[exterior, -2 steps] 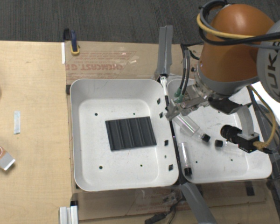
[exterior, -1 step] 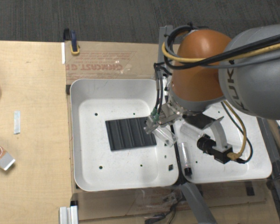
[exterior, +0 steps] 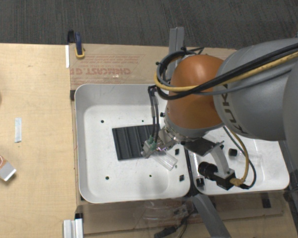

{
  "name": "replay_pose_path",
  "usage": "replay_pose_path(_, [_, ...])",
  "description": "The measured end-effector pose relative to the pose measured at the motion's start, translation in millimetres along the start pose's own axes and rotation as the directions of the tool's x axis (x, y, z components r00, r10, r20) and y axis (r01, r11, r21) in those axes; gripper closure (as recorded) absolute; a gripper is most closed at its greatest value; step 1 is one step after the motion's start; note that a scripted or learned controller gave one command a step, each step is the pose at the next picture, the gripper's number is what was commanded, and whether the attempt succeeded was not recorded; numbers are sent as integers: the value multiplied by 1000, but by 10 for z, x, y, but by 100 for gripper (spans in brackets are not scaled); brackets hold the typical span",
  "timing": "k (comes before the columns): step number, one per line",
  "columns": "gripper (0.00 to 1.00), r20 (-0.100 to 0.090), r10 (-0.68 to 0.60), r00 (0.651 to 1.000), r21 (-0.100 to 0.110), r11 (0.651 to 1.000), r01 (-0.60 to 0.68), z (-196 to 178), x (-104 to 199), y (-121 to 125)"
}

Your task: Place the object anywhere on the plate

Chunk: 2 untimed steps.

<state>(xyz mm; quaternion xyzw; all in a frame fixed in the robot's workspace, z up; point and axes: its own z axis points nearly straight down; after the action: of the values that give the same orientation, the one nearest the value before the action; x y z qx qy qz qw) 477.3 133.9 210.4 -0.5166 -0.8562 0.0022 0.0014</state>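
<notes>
The end effector (exterior: 156,150) sits low in the left bin (exterior: 89,182), beside a dark ribbed plate (exterior: 131,142); its state cannot be told. Beyond, cardboard (exterior: 111,66) bears reversed red lettering, not legible. The object cannot be identified.

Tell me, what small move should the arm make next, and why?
Probably a slight lift straight up to check the catch. The gripper sits low at the right edge of the dark ribbed plate in the left bin, with a clear plastic piece just beside it, and the view cannot settle whether anything is held.
</notes>
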Motion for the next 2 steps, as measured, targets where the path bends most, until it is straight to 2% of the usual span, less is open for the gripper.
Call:
replay_pose_path(1, [0, 0, 0, 1000, 0, 1000, 0, -1, -2, 0])
replay_pose_path(2, [0, 0, 123, 992, -2, 992, -123, 603, -464, 742])
